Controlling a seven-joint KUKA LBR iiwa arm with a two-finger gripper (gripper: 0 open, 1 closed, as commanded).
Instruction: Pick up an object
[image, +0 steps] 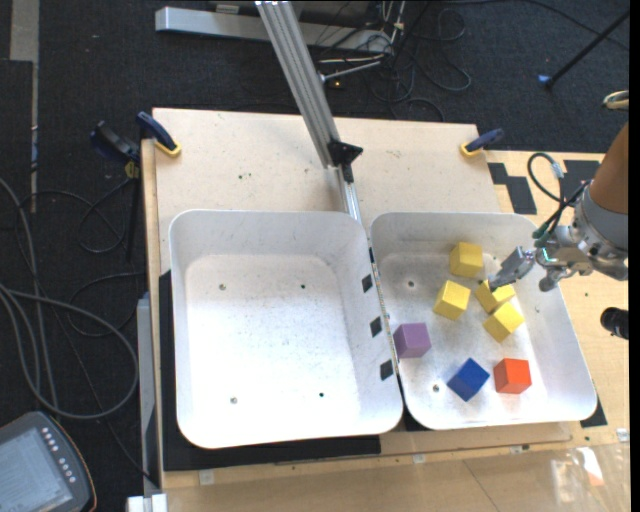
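Blocks, four yellow (466, 259), one purple (411, 339), blue (468, 379), orange-red (512, 375), lie in right bin (560, 400); left bin (200, 300) alongside. Pale tabletop (250, 160), dark floor with cables. Gripper (512, 268) over a yellow block, grip seemingly unclear, cannot tell.

Two white bins sit side by side on the worktop (260, 160). The right bin (560, 395) holds four yellow cubes (466, 259), a purple cube (411, 339), a blue cube (468, 379) and an orange cube (512, 375). The pincer (512, 270) hangs just above the yellow cluster.
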